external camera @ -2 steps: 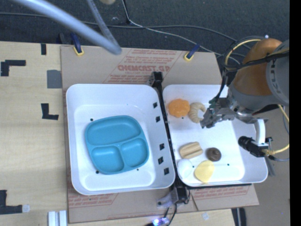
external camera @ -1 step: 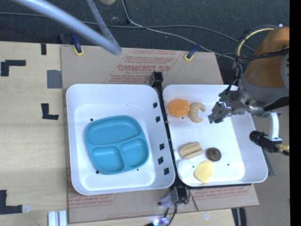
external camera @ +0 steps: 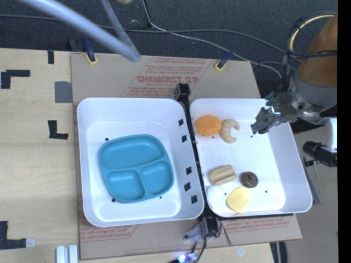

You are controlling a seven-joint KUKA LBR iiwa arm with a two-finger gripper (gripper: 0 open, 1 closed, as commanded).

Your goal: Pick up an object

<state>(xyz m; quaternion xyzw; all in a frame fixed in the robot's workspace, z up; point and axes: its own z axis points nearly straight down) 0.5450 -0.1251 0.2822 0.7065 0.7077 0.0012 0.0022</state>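
Wood-grain bench with a brown cardboard sheet (external camera: 164, 78) under 2 shallow white bins. Left bin (external camera: 90, 111) holds a blue 3-section plate (external camera: 136, 167). Right bin (external camera: 293, 169) holds 5 small food-like items: an orange round piece (external camera: 208, 125), a pale curved croissant-like piece (external camera: 229, 130) just beside it, a tan bread-roll shape (external camera: 222, 174), a dark brown donut-like ring (external camera: 249, 179), and a pale yellow round piece (external camera: 238, 199) near the front edge.

Step, as I judge it: approach phase, nothing picked. Gripper (external camera: 262, 123) sits over the right bin's upper right part, near the back wall, well apart from every item; closest candidates are the curved piece and the orange one to its left. Nothing between the fingers; they look narrowly parted, dark tips angled down-left.

Arm (external camera: 315, 64) reaches in from the right, orange band above the wrist, wrist tilted toward bin centre.

Next move probably calls for a shift left over 1 item, then descent and closing. Curved and orange pieces nearly touch, so a clean single grab looks tricky.
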